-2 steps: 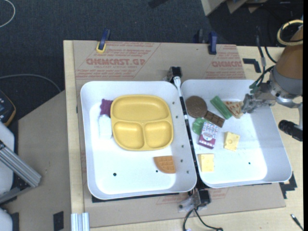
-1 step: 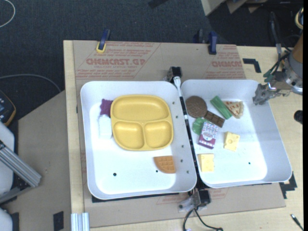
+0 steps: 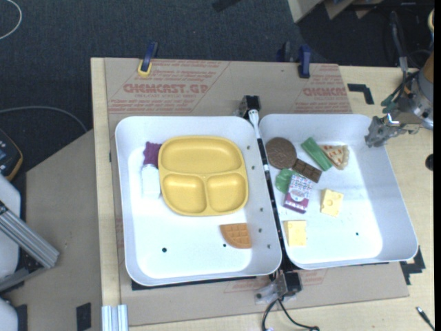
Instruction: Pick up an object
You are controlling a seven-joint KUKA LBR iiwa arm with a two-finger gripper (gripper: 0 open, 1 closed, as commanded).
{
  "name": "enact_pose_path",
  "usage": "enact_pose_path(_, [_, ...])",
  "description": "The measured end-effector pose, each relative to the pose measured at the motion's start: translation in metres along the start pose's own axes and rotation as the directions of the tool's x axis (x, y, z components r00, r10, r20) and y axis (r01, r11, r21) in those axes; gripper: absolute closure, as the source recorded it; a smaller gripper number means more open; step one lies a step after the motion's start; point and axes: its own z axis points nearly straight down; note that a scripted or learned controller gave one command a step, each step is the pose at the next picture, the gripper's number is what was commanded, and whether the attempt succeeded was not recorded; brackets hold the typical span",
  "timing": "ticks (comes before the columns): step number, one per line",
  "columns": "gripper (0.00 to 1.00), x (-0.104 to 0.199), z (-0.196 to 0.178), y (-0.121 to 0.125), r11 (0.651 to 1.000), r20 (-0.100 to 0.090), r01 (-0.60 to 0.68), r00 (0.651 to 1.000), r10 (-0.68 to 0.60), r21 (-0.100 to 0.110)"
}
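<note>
The right bin [image 3: 375, 205] holds a brown round cookie [image 3: 280, 152], a green bar [image 3: 316, 153], a pizza slice [image 3: 337, 156], a dark chocolate piece [image 3: 306, 169], a green pepper-like piece [image 3: 283, 181], a pink-and-white packet [image 3: 298, 192], a yellow cheese wedge [image 3: 331, 203] and a yellow square [image 3: 295, 232]. My gripper [image 3: 378, 132] hangs at the bin's upper right rim, apart from all of these, with nothing seen between its fingers.
The left bin [image 3: 138, 240] holds a yellow divided plate [image 3: 203, 174], a purple item [image 3: 151, 153], a white bottle [image 3: 149, 182] and a waffle piece [image 3: 238, 236]. Clamps [image 3: 146, 62] sit at the board's far edge. A divider [image 3: 264, 178] separates the bins.
</note>
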Motion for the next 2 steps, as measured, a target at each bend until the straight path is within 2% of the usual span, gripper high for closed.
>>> enact_pose_path(1, [1.0,0.063,0.003,-0.011,1.0,-0.006,0.005,1.0,-0.005,0.008])
enact_pose_path(2, [1.0,0.111,-0.005,-0.026,1.0,-0.006,0.005,1.0,-0.005,0.008])
